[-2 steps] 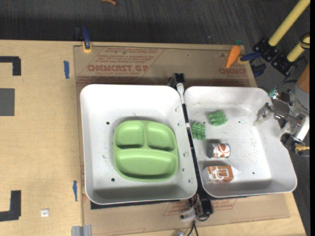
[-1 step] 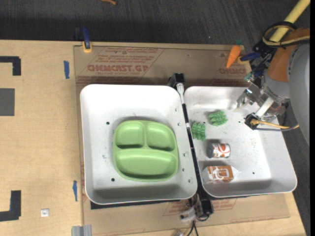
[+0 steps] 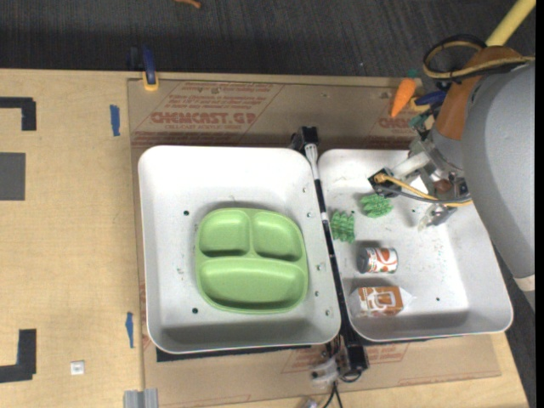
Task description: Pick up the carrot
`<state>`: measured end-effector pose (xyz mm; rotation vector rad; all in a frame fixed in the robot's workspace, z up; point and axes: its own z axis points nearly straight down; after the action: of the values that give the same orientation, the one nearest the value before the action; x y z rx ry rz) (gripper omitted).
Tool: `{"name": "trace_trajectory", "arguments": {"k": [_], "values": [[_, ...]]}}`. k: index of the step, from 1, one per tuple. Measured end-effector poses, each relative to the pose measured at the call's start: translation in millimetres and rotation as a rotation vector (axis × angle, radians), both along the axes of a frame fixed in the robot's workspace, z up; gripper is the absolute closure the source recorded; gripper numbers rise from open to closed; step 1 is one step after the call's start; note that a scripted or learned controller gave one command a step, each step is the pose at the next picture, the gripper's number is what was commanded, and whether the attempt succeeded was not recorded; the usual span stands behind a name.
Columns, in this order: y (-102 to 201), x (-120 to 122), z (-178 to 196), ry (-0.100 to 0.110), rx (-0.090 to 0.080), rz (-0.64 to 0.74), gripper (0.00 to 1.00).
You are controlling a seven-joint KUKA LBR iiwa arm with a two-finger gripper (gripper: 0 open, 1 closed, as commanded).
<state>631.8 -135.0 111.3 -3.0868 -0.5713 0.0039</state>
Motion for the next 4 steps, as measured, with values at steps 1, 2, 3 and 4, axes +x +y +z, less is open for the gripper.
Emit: {"name": "trace_trajectory", "arguments": {"k": [1,2,3,4], "values": [[-89.6,18.5,53.6,-0.003,-0.002,0.082,0.0],[-88.4,18.5,52.5,-0.001,-0.001,0.083,0.0],[-88.4,18.5,52.5,-0.001,-0.001,0.083,0.0],[-80.2,25.7,-13.8,0.01,0.019,-0.159,0.0]]}}
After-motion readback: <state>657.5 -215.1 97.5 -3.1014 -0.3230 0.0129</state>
